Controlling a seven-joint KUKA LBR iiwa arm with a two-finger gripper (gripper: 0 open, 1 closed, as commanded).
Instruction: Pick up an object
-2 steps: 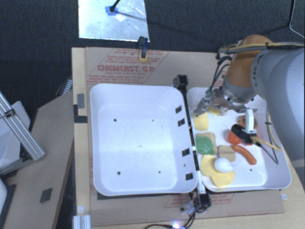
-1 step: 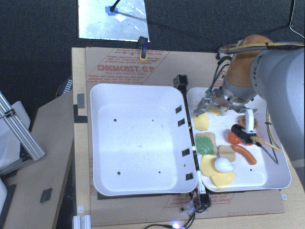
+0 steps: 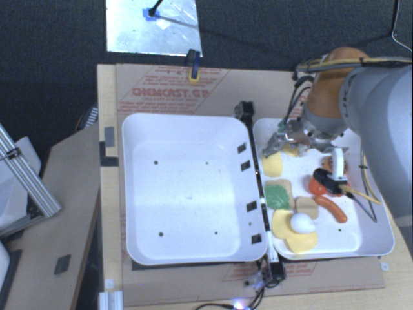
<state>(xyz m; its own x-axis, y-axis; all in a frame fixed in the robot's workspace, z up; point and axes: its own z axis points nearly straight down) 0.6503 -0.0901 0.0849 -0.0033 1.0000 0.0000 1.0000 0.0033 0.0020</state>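
Toy food crowds the right bin [image 3: 371, 234]: a yellow piece [image 3: 273, 165] just beside its left wall, a green piece [image 3: 279, 196] below that, a white egg [image 3: 302, 223] on a yellow slice [image 3: 292, 232] near the front, and an orange sausage [image 3: 332, 208] to the egg's right. The left bin [image 3: 187, 186] sits just beside it. The gripper [image 3: 287, 139] hangs over the right bin's back corner, just above the yellow piece; whether it is clenched cannot be told.

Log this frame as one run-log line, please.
arm: over right bin | pincer: low at far-left corner, above yellow piece | grasp: unconfirmed | left bin: no items
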